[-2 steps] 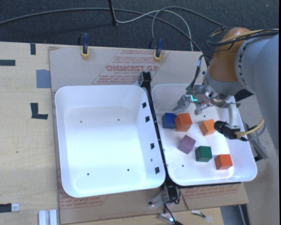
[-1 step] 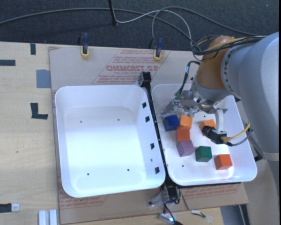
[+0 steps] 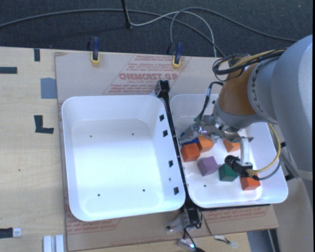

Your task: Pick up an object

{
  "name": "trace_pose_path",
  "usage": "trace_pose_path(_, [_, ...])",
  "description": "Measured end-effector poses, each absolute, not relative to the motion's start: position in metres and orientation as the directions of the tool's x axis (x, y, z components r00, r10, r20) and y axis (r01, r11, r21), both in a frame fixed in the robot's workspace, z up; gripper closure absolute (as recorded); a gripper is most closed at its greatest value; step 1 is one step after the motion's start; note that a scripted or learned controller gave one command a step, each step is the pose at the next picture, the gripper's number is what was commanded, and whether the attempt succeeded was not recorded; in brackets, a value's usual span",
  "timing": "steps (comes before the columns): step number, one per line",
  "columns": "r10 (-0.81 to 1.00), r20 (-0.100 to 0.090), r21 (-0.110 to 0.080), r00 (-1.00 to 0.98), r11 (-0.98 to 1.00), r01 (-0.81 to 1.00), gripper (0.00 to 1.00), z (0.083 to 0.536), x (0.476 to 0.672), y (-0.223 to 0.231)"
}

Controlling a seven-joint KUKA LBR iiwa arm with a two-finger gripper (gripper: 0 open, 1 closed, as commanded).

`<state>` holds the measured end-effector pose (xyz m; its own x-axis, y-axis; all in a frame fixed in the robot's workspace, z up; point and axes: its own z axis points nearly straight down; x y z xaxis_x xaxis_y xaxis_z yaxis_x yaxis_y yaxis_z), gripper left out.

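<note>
Up top my arm [image 3: 283, 83] covers most of the right bin [image 3: 268, 196], with my gripper [image 3: 207, 133] down among the blocks. Can't tell if it's clenched or released. Orange block [image 3: 190, 151] sits just below-left of it, purple one [image 3: 207, 165] right below, green one [image 3: 227, 172] lower right.
</note>
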<state>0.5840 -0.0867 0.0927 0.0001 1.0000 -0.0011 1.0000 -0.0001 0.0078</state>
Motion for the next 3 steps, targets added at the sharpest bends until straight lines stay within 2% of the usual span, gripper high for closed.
trace_pose_path(1, [1.000, -0.001, 0.007, 0.000, 0.000, 1.000, 1.00, 0.103, 0.584, -0.087])
trace_pose_path(2, [1.000, 0.001, 0.008, -0.006, 0.006, 1.000, 1.00, 0.193, 0.648, -0.030])
trace_pose_path(3, [1.000, 0.002, 0.000, -0.008, 0.008, 1.000, 1.00, 0.201, 0.643, 0.067])
